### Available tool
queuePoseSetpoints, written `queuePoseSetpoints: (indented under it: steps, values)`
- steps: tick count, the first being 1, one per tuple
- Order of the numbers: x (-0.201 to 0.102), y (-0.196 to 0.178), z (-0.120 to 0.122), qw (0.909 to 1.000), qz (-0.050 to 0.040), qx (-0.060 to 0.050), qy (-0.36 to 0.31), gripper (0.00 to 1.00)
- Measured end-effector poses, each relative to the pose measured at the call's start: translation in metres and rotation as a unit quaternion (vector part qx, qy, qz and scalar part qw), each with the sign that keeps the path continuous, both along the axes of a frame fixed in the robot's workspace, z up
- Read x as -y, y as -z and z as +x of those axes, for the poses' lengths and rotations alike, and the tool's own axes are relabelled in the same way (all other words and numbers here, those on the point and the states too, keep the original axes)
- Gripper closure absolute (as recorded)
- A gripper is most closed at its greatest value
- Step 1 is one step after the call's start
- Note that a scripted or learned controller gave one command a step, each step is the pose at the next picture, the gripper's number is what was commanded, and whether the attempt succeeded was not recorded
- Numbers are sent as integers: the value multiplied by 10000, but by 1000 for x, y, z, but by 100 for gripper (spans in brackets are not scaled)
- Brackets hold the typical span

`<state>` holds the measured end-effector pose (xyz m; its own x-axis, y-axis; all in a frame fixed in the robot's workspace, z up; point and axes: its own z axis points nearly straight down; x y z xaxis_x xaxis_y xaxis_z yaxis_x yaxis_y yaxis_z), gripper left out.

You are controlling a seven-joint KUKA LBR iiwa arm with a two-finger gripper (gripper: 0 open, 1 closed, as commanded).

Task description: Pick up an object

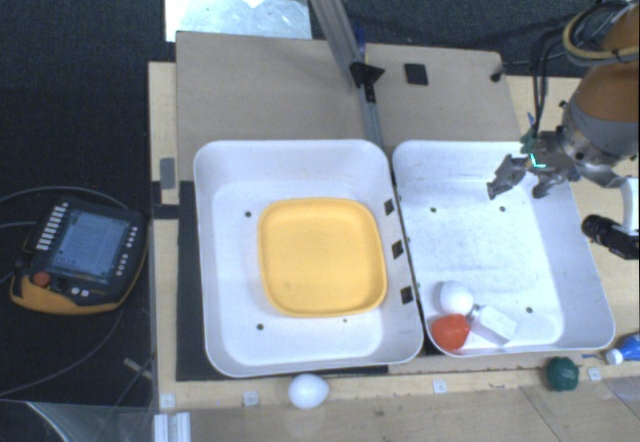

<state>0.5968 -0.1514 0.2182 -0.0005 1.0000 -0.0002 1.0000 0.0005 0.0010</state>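
I am hovering my gripper (522, 177), fingers apart and holding nothing, over the right bin (500, 230). White ball (456, 298) and orange ball (451, 331) are crowding its near-left corner; risk: wall blocking fingers, balls rolling.

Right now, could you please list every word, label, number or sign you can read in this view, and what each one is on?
No text here can be read.
Teach pendant: its screen and keys carry markings, too small and blurred to read.
Yellow plate, white bins and the pincer: no lettering visible.
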Motion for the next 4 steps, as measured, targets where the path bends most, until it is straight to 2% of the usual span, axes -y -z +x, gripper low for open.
queuePoseSetpoints:
  steps: [1, 2, 3, 4]
  values:
    - [0, 0, 0, 10000, 0, 0, 0, 0]
    - [4, 43, 3, 10000, 3, -16, 3, 0]
    - [7, 102, 9, 10000, 4, -24, 3, 0]
    - [7, 129, 9, 10000, 1, -10, 2, 0]
